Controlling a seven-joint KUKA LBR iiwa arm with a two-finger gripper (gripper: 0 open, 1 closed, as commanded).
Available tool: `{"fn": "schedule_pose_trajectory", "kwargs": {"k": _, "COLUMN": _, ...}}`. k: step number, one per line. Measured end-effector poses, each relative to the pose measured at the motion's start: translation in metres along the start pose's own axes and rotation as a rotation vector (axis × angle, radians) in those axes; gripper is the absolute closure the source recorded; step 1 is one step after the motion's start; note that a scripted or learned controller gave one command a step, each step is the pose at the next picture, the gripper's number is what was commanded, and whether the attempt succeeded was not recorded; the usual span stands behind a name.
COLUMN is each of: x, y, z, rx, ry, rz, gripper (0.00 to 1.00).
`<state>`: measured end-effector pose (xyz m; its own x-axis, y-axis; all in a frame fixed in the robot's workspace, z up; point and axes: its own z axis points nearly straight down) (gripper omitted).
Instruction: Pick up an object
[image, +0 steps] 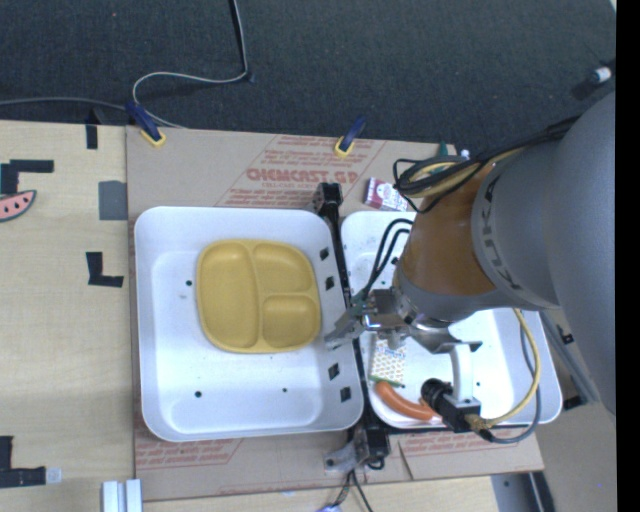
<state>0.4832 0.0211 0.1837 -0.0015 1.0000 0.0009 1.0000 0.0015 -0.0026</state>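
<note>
the arm reaches low over the right bin (500, 330), its gripper (372, 322) near that bin's left wall; whether it is open or closed i cannot tell. a carrot-like orange object (402, 402) lies at the bin's near edge, likely the pick target. a yellow divided plate (258, 295) sits mid left bin (160, 330). cardboard (200, 170) covers the bench beneath.
</note>
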Motion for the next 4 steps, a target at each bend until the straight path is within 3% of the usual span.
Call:
{"fn": "schedule_pose_trajectory", "kwargs": {"k": 1, "x": 0.0005, "y": 0.0001, "z": -0.0092, "rx": 0.002, "ry": 0.000, "rz": -0.002, "gripper": 1.00}}
{"fn": "schedule_pose_trajectory", "kwargs": {"k": 2, "x": 0.0005, "y": 0.0001, "z": -0.0091, "rx": 0.002, "ry": 0.000, "rz": -0.001, "gripper": 0.00}}
{"fn": "schedule_pose_trajectory", "kwargs": {"k": 3, "x": 0.0012, "y": 0.0003, "z": -0.0184, "rx": 0.003, "ry": 0.001, "rz": -0.003, "gripper": 1.00}}
{"fn": "schedule_pose_trajectory", "kwargs": {"k": 4, "x": 0.0011, "y": 0.0003, "z": -0.0183, "rx": 0.003, "ry": 0.001, "rz": -0.003, "gripper": 0.00}}
